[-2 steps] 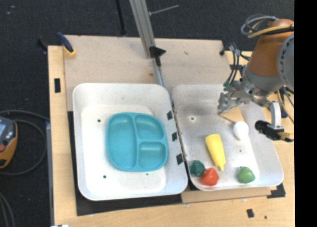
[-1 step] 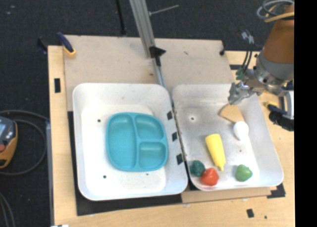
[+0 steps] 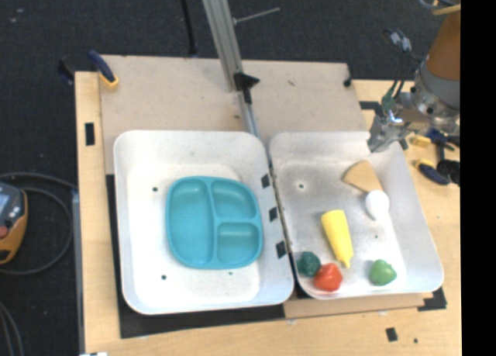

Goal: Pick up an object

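In the right bin (image 3: 310, 162) lie several small items: a tan wedge (image 3: 363, 177), a white egg-shaped piece (image 3: 377, 204), a yellow corn-like piece (image 3: 338, 236), a dark green ball (image 3: 309, 262), a red tomato-like piece (image 3: 328, 277) and a green round piece (image 3: 381, 271). My gripper (image 3: 385, 134) hangs over the bin's far right corner, just above and right of the tan wedge. Nothing shows between its fingers.
The left bin (image 3: 139, 160) holds a teal divided plate (image 3: 214, 221). An aluminium post (image 3: 222, 29) rises behind the bins. A blue and yellow clamp (image 3: 103, 68) sits at the bench's far left corner. Cables and tools lie at the right edge.
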`<state>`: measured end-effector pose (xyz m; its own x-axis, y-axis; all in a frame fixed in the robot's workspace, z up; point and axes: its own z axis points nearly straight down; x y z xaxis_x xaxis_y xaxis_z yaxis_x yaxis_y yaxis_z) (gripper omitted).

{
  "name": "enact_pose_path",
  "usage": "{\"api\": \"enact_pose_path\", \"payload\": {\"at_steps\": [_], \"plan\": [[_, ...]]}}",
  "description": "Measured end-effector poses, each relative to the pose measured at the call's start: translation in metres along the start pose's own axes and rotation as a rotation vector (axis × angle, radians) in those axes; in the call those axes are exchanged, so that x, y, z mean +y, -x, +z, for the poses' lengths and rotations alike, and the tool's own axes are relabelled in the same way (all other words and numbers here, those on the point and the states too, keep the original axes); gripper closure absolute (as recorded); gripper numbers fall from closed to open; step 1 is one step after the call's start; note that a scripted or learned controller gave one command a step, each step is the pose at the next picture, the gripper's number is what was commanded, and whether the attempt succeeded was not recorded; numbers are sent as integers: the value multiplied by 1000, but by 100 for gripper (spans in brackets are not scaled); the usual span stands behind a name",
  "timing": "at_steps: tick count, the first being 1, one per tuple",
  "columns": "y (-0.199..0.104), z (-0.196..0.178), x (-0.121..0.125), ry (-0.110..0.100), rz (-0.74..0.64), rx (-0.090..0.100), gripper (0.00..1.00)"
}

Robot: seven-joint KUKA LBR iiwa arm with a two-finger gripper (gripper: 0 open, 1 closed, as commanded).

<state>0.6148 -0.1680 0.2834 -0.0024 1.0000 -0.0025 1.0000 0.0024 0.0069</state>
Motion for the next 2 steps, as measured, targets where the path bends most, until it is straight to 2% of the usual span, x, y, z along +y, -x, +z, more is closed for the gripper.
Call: {"api": "enact_pose_path", "payload": {"at_steps": [1,2], "plan": [[-53,16,-3,-6,-4,3,100],[-101,15,-4,-6,-4,3,100]]}}
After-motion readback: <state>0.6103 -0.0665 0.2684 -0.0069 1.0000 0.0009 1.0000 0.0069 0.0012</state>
